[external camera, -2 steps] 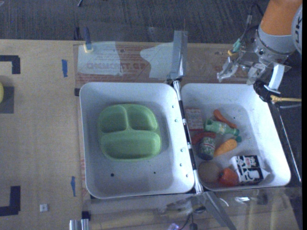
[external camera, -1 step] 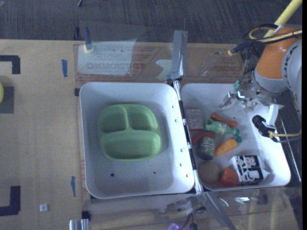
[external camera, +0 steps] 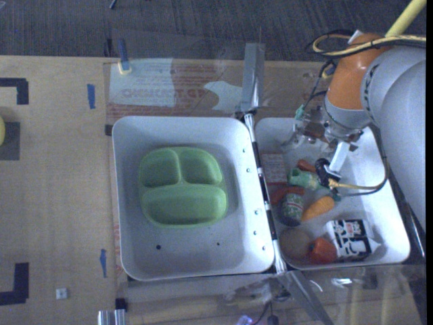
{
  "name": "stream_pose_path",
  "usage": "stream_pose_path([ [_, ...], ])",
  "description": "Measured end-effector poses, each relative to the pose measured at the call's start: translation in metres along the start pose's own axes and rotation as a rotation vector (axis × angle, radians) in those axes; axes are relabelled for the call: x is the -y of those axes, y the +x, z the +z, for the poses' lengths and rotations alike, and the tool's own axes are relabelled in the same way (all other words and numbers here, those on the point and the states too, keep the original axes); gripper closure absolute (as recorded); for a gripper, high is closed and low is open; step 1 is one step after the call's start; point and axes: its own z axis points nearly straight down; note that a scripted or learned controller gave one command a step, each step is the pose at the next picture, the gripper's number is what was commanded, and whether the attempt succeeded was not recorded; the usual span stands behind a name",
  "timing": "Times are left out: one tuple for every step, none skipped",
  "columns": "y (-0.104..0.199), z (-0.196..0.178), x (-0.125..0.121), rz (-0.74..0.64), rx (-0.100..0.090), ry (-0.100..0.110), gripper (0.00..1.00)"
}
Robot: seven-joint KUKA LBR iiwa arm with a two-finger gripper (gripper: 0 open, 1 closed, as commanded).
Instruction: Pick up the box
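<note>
Two shallow white bins sat side by side on the counter. The white cardboard box with black print lay in the right bin, at the camera view's lower right corner, just beside a red lump. My gripper hovered at that bin's opposite end, well apart from the box. I could not tell how my jaws stood. I judged that reaching, gripping and lifting were all left.

Dark carpet beyond a pale wooden bench (blue tape marks).
</note>
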Motion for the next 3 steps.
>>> stream_pose_path([
  [-0.03,-0.091,-0.013,0.012,0.001,-0.005,0.0],
  [-0.057,-0.001,-0.001,-0.029,0.0,-0.005,0.0],
  [-0.057,0.0,0.0,-0.029,0.0,-0.004,0.0],
])
